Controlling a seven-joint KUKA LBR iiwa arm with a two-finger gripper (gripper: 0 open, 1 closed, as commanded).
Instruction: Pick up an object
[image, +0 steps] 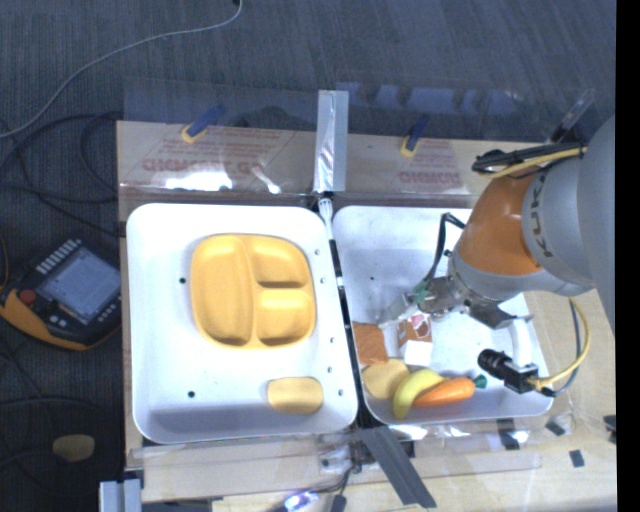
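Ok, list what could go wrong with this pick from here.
1. The carrot, banana and a round yellow piece lie packed together in the right bin's near corner, so a grab may catch two or push them apart.
2. They sit tight against the bin wall, so a finger could strike the rim.
3. The gripper sits low by a small packet; it may nudge that instead.
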